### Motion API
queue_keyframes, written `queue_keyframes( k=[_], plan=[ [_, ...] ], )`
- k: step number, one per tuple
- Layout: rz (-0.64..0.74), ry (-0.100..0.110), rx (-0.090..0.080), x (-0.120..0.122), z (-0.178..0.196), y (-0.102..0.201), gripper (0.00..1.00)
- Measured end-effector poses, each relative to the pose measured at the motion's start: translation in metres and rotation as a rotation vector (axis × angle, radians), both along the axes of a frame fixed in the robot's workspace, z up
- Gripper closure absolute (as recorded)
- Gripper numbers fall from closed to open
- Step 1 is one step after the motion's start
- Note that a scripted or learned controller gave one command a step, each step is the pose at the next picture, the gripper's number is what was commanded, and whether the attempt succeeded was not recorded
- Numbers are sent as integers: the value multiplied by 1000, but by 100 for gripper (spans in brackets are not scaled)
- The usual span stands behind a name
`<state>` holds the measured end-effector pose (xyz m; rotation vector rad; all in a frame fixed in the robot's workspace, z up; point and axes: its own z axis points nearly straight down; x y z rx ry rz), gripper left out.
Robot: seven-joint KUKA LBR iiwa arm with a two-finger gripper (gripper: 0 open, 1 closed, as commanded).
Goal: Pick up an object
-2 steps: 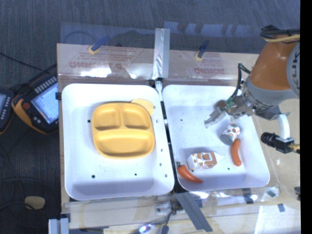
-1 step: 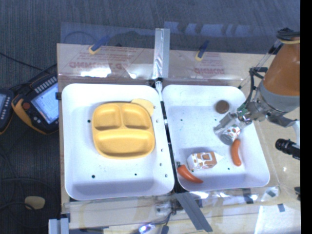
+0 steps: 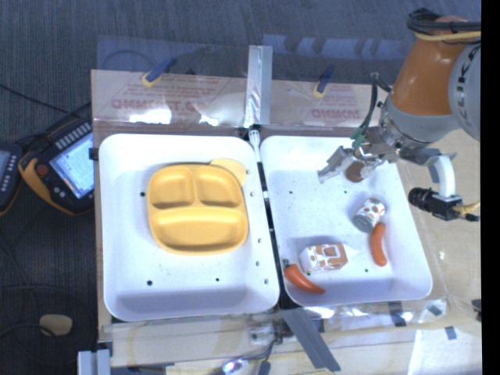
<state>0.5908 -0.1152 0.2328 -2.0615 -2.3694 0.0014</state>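
Dark grey ribbed carpet (image 3: 156, 10) — black cables (image 3: 23, 303) at left.

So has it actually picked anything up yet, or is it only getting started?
Nothing is lifted yet. The toy truck, two sausages and small can all lie in the right bin. The tool is low over that bin's far end, near a brown disc. The grab and lift remain.

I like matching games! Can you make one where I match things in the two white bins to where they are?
Things:
1. yellow plastic divided tray
2. orange toy sausage
3. white and orange toy van
4. gripper

Places:
A. right bin, near its front edge
B. over the right bin's back part
C. left bin's middle
D. right bin, right side, beside a small grey and white object

Pairs: 1-C, 2-D, 3-A, 4-B
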Motion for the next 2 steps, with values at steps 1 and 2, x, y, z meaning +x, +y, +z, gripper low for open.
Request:
queue_keyframes(
  k=[1, 2],
  plan=[
    [44, 1, -1, -9, -65, -51, 0],
    [15, -1, -1, -26, -27, -87, 0]
  ],
)
